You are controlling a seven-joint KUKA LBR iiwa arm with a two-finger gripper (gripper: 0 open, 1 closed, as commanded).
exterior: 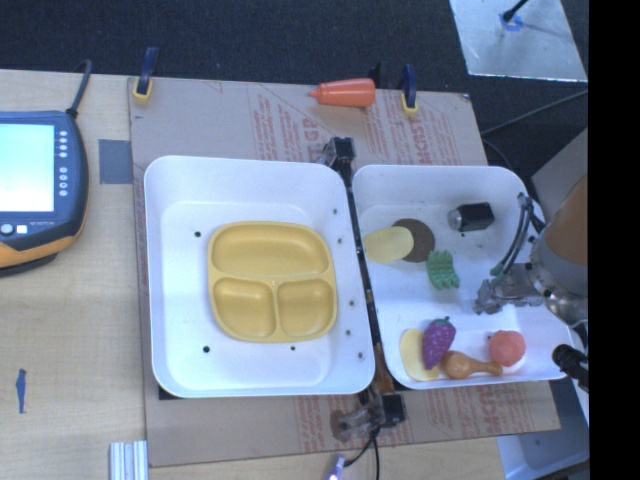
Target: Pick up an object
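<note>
No legible text on cardboard [290,128]

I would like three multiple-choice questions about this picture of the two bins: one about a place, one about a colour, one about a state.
1. Where does the yellow divided tray lie?
A. in the left bin
B. in the right bin
C. on the cardboard outside the bins

2. What colour is the bunch of grapes?
A. green
B. purple
C. orange

3. How does the orange carrot stand to the bins?
A. inside the left bin
B. inside the right bin
C. outside both, on the cardboard

Answers:
1 A, since the tray rests on the floor of the left bin.
2 B, since the grapes are plainly purple.
3 C, since the carrot lies beyond both bins' rims.
</note>
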